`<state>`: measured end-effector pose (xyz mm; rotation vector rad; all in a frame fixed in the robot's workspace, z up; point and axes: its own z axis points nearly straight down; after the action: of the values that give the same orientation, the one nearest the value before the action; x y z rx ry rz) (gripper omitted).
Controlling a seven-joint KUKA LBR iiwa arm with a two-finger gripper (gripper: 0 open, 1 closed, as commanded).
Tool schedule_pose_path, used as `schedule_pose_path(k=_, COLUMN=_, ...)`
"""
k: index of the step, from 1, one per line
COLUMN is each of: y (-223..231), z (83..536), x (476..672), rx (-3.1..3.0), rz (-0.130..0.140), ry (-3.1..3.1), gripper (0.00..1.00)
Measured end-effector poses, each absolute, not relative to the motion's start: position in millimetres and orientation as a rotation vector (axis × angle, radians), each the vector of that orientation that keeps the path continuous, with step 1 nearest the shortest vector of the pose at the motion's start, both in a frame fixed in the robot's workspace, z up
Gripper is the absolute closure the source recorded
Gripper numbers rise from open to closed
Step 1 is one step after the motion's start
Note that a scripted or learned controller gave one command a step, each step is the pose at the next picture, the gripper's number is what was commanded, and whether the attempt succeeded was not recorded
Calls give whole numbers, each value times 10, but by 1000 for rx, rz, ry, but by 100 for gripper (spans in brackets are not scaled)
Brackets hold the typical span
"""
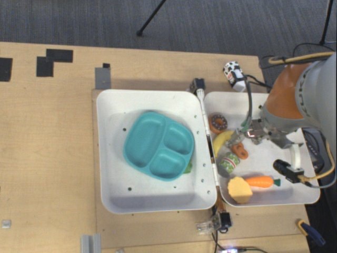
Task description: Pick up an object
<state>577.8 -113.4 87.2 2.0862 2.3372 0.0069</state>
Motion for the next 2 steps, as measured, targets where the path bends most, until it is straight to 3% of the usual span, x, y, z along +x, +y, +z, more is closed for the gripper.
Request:
schedule_pose_path(k=1, y=-1131, z=991, x=5795, rx=2077, rz=11, ry=2340, gripper=100)
schedule_pose_path(k=2, y=-1129, z=988, x=5794, rx=2077, rz=10, ry=2340, gripper=0)
